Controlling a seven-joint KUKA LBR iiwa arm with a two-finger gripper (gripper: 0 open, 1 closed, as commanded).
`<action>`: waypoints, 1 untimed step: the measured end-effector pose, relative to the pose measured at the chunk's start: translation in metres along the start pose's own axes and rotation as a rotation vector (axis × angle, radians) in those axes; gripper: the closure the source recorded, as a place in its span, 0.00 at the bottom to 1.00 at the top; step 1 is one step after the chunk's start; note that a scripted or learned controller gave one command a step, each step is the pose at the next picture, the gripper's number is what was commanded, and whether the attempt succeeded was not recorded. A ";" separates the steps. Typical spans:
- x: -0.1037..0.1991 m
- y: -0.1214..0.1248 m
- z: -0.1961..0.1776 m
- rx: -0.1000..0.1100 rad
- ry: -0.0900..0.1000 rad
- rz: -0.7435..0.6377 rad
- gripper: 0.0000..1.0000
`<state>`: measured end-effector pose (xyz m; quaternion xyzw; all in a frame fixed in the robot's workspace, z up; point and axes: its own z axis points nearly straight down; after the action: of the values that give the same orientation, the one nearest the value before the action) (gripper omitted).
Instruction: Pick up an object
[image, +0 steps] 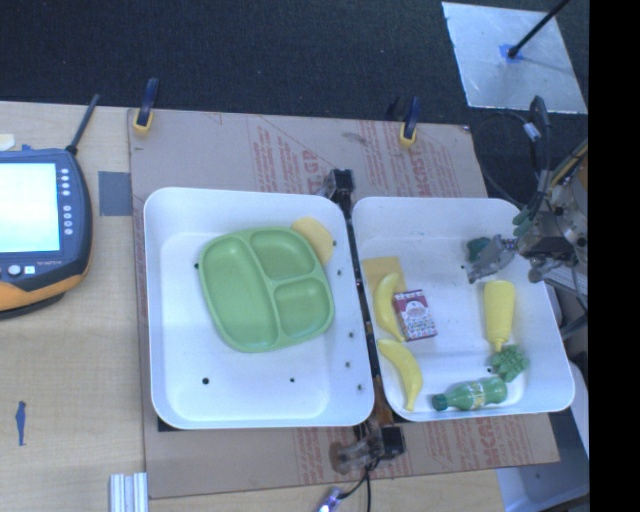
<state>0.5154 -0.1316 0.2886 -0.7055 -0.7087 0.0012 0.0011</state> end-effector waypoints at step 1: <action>-0.041 0.052 0.131 0.003 -0.001 0.000 0.00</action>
<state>0.5674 -0.1723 0.1577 -0.7056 -0.7086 0.0025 0.0019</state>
